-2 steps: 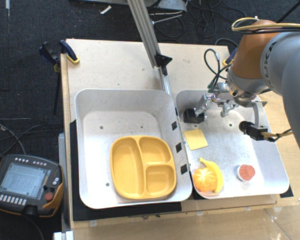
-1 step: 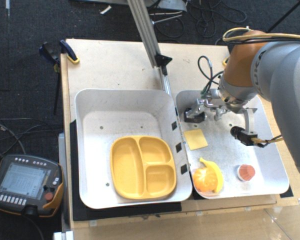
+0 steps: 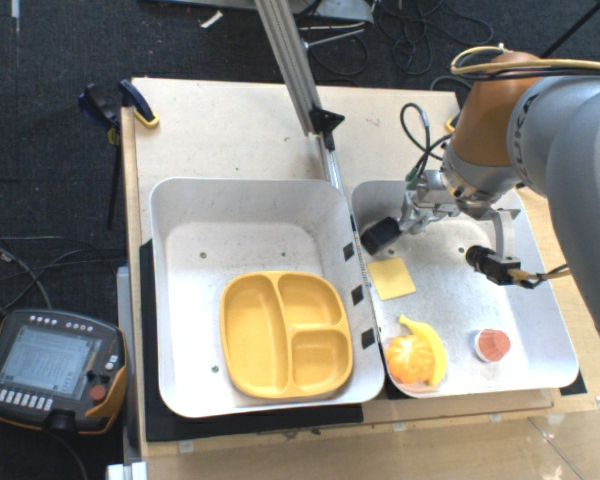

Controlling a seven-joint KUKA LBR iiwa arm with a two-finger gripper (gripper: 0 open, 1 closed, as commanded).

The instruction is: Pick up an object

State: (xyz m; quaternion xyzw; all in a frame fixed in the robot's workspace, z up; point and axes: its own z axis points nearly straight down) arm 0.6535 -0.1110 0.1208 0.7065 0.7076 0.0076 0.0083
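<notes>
— Which thing lies nearest you?
— A small black block (image 3: pixel 380 234), in the right bin (image 3: pixel 540 340), close against that bin's left wall. My jaws hang just beside its right end; I cannot tell whether they touch it.
— How far open are they? Have you hold of anything?
— I cannot tell. My own wrist covers them from above, so their gap is hidden, and so is anything between them.
— What else is in that bin?
— A flat yellow square (image 3: pixel 392 278) just below the block. Nearer the front rim lies a yellow-and-orange fruit piece (image 3: pixel 417 356), and to its right, apart from it, a small red round piece (image 3: pixel 493 344).
— And beyond?
— The left bin (image 3: pixel 230 218) holds a yellow divided plate (image 3: pixel 285 333). Both bins sit on the pale table (image 3: pixel 230 118), and my arm (image 3: pixel 540 118) reaches in from the right.
</notes>
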